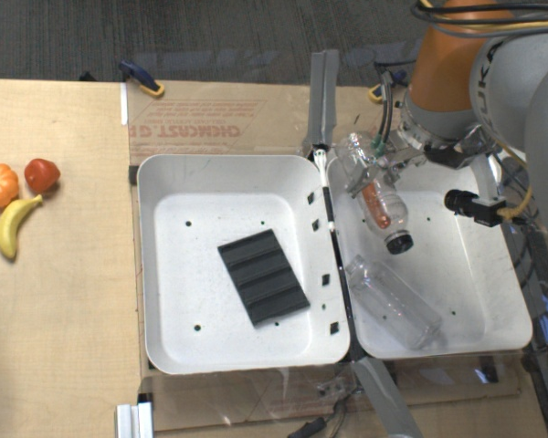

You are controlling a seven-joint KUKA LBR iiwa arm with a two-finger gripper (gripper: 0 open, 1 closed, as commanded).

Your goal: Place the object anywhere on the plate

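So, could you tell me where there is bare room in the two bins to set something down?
The left bin has bare floor all around the black ridged plate, widest toward its far-left corner. The right bin is crowded: the gripper and a bottle sit at its far-left part, clear plastic nearer. Its right side is bare.

Red printing runs across the brown cardboard sheet (196,117) that lies flat on the bench behind the left white bin (164,336). The lettering appears upside down and mirrored from the camera's side; the large line seems to read something like "CHEMCAST", with a shorter word beside it and a smaller line above, both too blurred to make out. On the grey arm (521,71) at the upper right, part of dark lettering shows, seemingly "KU".
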